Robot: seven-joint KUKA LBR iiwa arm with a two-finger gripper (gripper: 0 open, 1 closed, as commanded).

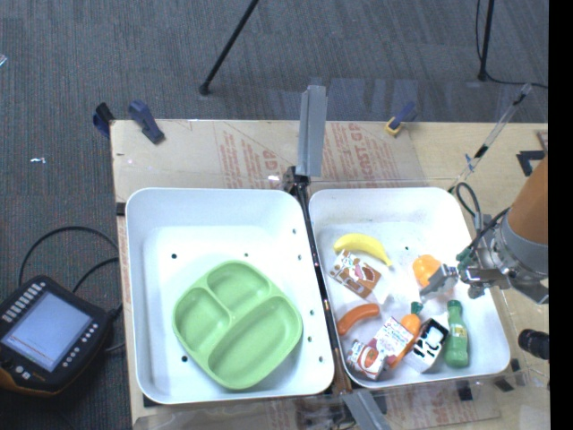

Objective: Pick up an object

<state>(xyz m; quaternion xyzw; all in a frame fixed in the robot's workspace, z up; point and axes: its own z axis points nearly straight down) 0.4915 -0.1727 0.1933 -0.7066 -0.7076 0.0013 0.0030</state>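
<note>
- Several small objects lying in the right bin (394,206), none set apart as the one to pick, none between the fingers
- Yellow banana (362,245) nearest the bin's middle, a brown-and-white packet (357,274) just below it, touching or nearly so
- Small orange piece (426,268) to the right of the banana, close beside the gripper (445,279)
- Orange sausage-like toy (358,317) lower down, next to a red-and-white carton (384,344) lying tilted near the bin's front wall
- Black-and-white box (431,341) and green bottle (457,334) side by side at the front right corner, bottle lying with its cap toward the back
- Gripper low over the bin's right part, above the black-and-white box, reaching in from the right; fingers too small and blurred to judge, so cannot tell wide or narrow
- Grey arm (528,240) with orange band entering over the bin's right rim
- Left bin (152,213) holding a green divided plate (237,323), three compartments, lying flat toward the front
- Black pendant with screen (45,330) on the floor at far left
</note>
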